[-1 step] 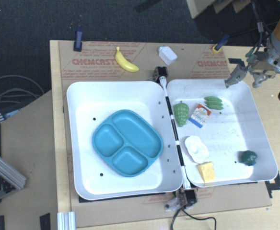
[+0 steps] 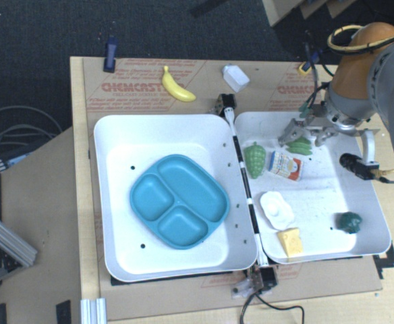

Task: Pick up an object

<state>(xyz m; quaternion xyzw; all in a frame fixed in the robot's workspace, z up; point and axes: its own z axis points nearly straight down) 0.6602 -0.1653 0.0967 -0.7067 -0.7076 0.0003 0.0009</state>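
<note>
My grey two-finger claw (image 2: 303,135) sits low in the right white bin (image 2: 369,211), touching a small green object (image 2: 300,146); finger spacing cannot be determined.

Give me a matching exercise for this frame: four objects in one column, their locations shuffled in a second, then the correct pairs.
Things:
1. banana
2. blue plate
3. yellow block
4. dark green ball

Places:
A. left bin
B. right bin, near its right edge
C. on the bench above the left bin
D. right bin, by its near edge

Pairs: 1-C, 2-A, 3-D, 4-B
</note>
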